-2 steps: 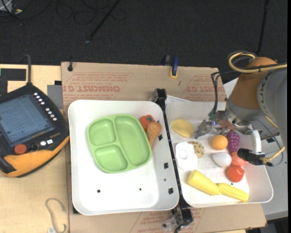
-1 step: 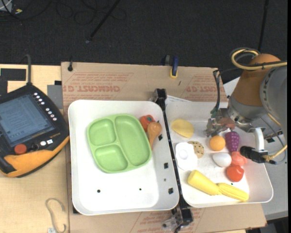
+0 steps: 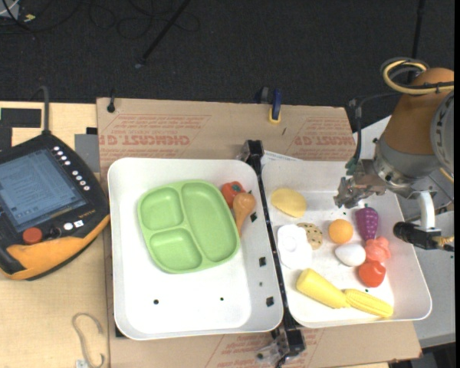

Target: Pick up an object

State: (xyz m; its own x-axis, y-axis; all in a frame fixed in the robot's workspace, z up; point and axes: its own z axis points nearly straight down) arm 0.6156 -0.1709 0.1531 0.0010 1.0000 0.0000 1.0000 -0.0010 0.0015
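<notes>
The right bin (image 3: 414, 301) holds several toy foods: a pale yellow lemon-like piece (image 3: 289, 202), a white round piece (image 3: 293, 244), a cookie (image 3: 314, 235), an orange ball (image 3: 340, 231), a purple grape bunch (image 3: 367, 222), a white egg (image 3: 350, 254), a pink piece (image 3: 378, 248), a red tomato (image 3: 372, 274), a yellow banana-like piece (image 3: 320, 288) and a corn cob (image 3: 369, 303). My gripper (image 3: 356, 192) hangs low over the bin's upper right part, just above the grape bunch and the orange ball. I see nothing between its fingers.
The left bin (image 3: 130, 297) holds a green three-part plate (image 3: 188, 225), with a red and an orange toy vegetable (image 3: 240, 200) against its right wall. A teach pendant (image 3: 38, 202) lies on the bench at far left. A black divider (image 3: 265, 236) separates the bins.
</notes>
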